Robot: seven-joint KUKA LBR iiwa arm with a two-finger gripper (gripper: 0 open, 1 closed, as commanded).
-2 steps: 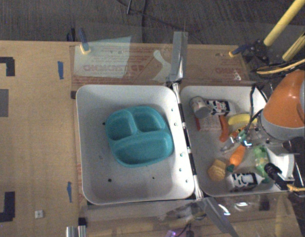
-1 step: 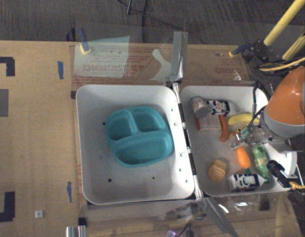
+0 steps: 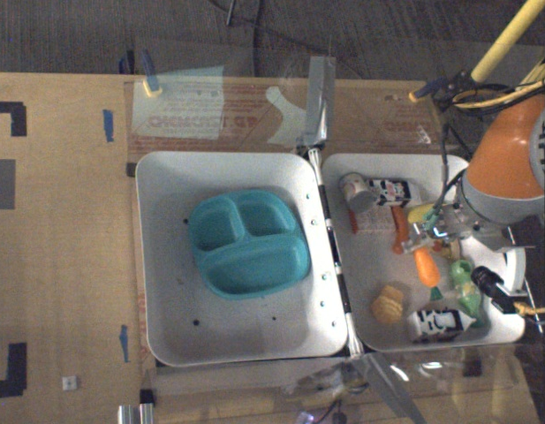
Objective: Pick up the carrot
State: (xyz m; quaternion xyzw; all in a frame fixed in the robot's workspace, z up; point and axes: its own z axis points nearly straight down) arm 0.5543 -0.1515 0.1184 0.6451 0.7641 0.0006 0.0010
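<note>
While hovering over right bin (image 3: 371, 329), gripper (image 3: 434, 233) sits just beside carrot (image 3: 426, 268), toward bin's right edge. Jaw state: cannot tell, wrist blocks it. Nothing seen held. Suggest centring over carrot's thick end, aligning across its width, descending straight. Avoid nudging the green vegetable (image 3: 466, 291) and red sausage (image 3: 401, 227) crowding it.

Faint reddish lettering runs across the cardboard sheet (image 3: 201, 117) above the left bin — seen reversed, too blurred to read; black-and-white cartons (image 3: 389, 189) carry print — likewise illegible.
</note>
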